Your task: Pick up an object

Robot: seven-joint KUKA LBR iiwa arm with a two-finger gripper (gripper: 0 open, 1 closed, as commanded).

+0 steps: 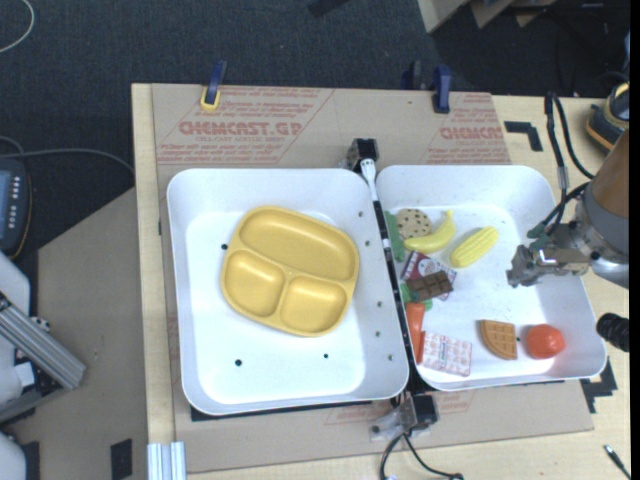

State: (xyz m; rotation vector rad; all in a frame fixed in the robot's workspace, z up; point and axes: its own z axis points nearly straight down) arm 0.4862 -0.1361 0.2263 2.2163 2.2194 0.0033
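Camera view: my hand (524,268) hovers over the right bin (520,183), near its right wall; whether it's apart or together, I cannot tell. Nothing shows between its tips. Relative to my hand: corn (474,247) up-left, banana (432,238) and cookie (412,222) beyond that, waffle (498,339) and tomato (544,341) just below. Yellow tray (289,270) sits in the left bin (200,298).

Right bin (480,180) centre bare — toys crowd its left, bottom.
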